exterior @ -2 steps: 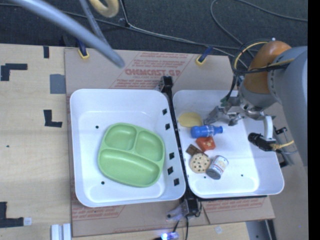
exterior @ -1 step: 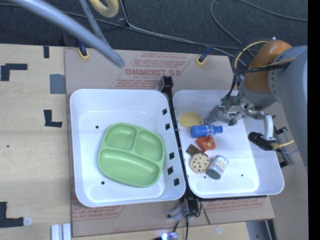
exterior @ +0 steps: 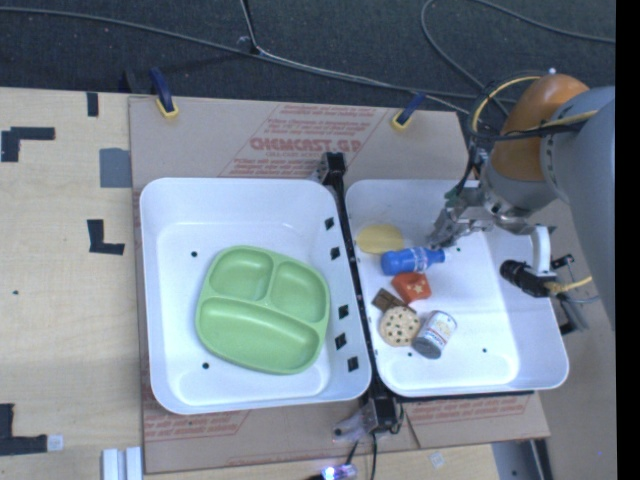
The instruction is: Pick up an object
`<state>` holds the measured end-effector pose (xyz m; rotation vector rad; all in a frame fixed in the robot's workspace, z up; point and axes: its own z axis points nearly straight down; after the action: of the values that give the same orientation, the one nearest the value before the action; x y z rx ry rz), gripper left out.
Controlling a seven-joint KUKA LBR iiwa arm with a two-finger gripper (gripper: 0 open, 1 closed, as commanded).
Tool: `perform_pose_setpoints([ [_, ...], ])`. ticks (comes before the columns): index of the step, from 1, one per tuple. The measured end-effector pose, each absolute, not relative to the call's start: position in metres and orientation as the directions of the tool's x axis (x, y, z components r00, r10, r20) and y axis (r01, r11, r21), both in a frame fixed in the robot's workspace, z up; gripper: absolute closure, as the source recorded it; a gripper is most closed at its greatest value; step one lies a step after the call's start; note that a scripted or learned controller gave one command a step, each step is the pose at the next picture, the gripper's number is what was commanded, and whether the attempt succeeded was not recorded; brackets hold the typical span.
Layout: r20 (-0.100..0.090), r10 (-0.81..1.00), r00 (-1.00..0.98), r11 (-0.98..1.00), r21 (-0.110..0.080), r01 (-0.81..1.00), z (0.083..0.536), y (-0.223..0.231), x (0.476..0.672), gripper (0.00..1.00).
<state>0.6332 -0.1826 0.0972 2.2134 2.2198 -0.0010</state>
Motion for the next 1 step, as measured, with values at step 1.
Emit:
perform_pose_setpoints([
  [1, 0.000, 1.000, -0.002, 0.002, 0.002, 1.000, 0.1441, -0.1730, 0.6339, 1.00],
])
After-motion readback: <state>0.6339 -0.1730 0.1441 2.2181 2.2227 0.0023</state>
